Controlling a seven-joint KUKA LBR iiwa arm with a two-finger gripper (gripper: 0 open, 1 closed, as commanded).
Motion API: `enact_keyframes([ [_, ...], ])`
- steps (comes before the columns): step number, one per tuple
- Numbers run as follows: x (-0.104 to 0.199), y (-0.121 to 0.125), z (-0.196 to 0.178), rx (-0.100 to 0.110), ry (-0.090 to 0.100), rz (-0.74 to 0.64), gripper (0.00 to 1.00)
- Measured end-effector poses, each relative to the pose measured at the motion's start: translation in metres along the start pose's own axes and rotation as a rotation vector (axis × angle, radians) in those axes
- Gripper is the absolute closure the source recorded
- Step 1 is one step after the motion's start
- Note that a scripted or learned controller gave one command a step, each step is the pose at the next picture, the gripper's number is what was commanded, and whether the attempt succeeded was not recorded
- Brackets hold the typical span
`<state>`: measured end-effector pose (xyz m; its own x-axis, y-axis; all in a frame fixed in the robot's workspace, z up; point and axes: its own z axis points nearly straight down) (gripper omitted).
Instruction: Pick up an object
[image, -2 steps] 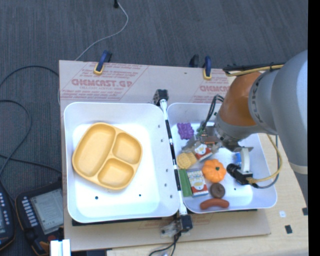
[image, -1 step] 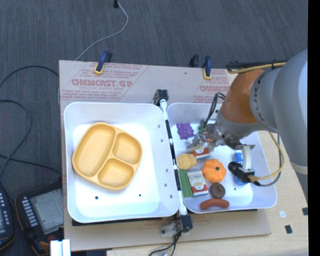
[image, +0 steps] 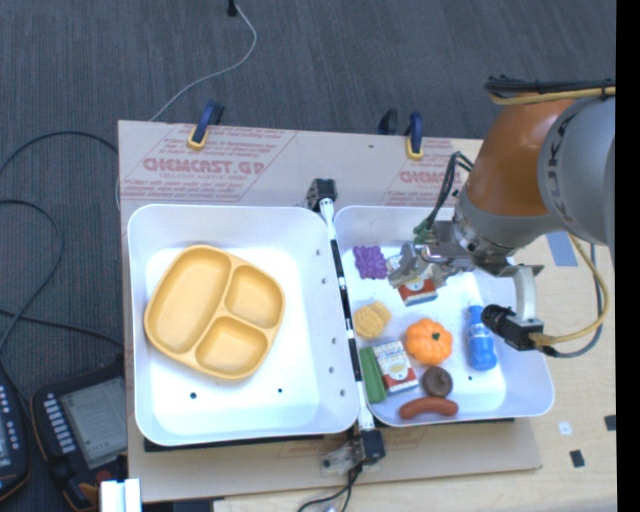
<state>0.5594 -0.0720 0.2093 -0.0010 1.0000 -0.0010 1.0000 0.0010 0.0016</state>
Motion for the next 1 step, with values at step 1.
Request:
enact_keyframes([
  [1,0.046,-0.0449,0.0255,0.004,0.001,0.0,1.0],
])
